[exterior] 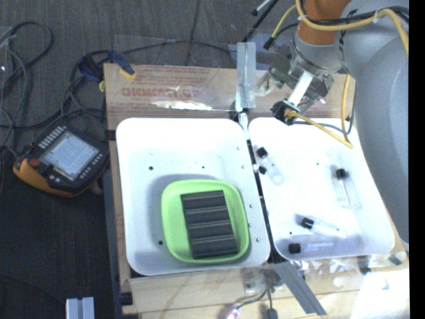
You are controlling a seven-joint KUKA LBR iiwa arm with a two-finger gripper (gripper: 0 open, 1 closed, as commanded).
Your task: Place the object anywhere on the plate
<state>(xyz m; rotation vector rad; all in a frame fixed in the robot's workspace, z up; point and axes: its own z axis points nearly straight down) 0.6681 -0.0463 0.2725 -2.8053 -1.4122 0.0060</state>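
A light green square plate [170,208] sits in the left white bin [136,171], toward its front. A dark grey ribbed block [210,223] lies on the plate and covers most of it. My gripper [289,85] hangs above the back edge of the right white bin [299,141], well away from the plate. Nothing can be seen held at its tip. Several clear vials with black caps lie in the right bin: one near the divider [267,166], one at the right [343,187], two at the front [319,226].
A metal upright [245,78] stands behind the bins at the divider, just left of the gripper. A cardboard sheet [166,88] lies behind the left bin. A teach pendant [63,158] rests on the floor at the left.
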